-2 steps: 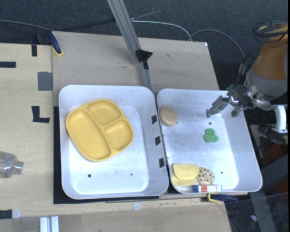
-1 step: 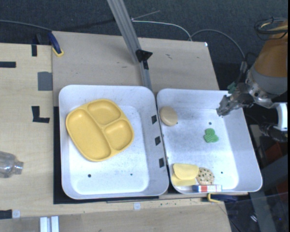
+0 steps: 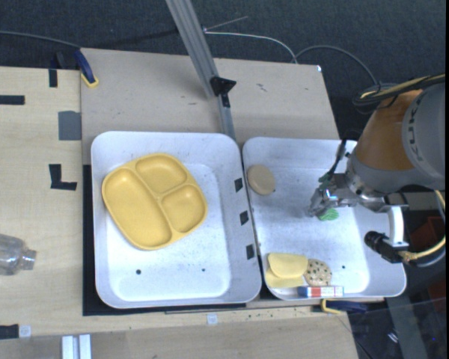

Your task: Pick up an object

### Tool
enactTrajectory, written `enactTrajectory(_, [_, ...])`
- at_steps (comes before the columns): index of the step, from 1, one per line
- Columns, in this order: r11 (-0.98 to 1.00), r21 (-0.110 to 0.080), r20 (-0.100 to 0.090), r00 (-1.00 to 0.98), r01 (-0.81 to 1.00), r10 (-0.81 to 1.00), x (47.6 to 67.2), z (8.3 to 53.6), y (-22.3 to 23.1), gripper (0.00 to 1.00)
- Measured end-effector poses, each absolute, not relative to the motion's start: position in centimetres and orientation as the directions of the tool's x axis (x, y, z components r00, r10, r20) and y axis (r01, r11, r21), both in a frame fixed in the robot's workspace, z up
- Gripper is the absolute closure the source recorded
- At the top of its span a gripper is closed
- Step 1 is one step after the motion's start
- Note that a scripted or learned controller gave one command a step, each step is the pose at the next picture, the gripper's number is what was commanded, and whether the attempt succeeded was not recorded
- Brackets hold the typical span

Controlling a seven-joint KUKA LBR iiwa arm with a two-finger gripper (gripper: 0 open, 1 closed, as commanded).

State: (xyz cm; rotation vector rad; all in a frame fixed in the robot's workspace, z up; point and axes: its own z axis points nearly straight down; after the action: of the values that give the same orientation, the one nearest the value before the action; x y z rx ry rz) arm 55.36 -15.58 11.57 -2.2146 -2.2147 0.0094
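Note:
My gripper [image 3: 322,204] hangs low over the right white bin [image 3: 284,223], right above a small green object [image 3: 329,215] that peeks out beside its fingertips. A round tan disc [image 3: 262,179] lies at the bin's upper left. A yellow block [image 3: 286,268] and a speckled cookie-like piece [image 3: 318,273] sit along the bin's near edge, with a thin red and white stick [image 3: 320,292] in front of them. Whether the green object is between the fingers is hidden.
The left bin [image 3: 120,275] holds a yellow divided plate [image 3: 154,199]. A grey metal pole [image 3: 193,36] slants down to the bins' shared far edge. A clear plastic bottle [image 3: 6,254] lies on the bench at the far left.

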Motion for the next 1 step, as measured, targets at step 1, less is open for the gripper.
enactTrajectory(1, [0.01,0.007,0.003,-0.01,1.0,1.0,57.93,19.26,-7.33,1.0])
